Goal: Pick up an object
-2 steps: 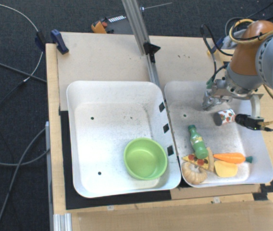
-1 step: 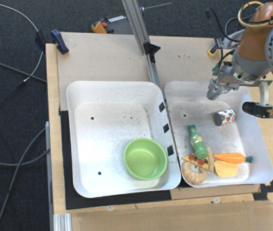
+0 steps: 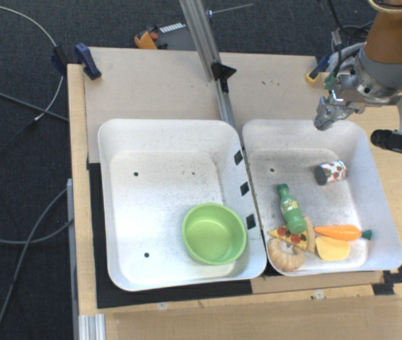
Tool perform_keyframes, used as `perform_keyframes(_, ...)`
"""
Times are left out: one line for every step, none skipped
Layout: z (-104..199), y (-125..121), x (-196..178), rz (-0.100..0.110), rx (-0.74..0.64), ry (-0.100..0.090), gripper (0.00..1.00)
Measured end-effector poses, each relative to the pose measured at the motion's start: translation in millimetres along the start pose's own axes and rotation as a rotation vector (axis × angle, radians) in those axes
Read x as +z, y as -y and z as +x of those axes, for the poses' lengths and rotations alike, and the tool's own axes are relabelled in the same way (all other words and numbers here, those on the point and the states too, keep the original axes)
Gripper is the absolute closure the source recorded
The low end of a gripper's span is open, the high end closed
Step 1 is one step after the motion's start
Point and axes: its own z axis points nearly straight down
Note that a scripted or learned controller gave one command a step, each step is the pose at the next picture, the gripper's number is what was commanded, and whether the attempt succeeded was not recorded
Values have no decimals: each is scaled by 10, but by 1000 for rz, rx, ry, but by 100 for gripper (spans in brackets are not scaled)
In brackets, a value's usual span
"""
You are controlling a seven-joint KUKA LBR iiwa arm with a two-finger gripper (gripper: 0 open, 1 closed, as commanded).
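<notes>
The gripper (image 3: 326, 117) hangs at the upper right, over the far rim of the right bin (image 3: 378, 190), with its fingers drawn close together and nothing between them. Above it rises the grey arm (image 3: 392, 41), with its orange band, reaching in from the right edge. Below the gripper, well apart from it on the bin floor, lies a small can (image 3: 330, 172) on its side, grey at one end with a red and white label. Nearer the front of the same bin stands a cluster of toy foods: a green bottle (image 3: 290, 209) lying lengthwise, a pizza slice (image 3: 293, 238) just touching its lower end, a pale bagel (image 3: 286, 256) in the front corner beside the pizza, a yellow wedge (image 3: 333, 249) to the right of these, and an orange carrot (image 3: 339, 231) resting along the wedge's upper edge. The left bin (image 3: 116, 190), set just beside the right one, holds a green bowl (image 3: 214, 233) upright near its front right corner. Both bins sit on a tan bench (image 3: 151, 83), with a metal post (image 3: 199, 27) rising at a slant behind the seam between them.
</notes>
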Motion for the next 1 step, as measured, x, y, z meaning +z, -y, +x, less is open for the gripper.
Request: perform_keyframes(7,-12,-392,2,0,0,100)
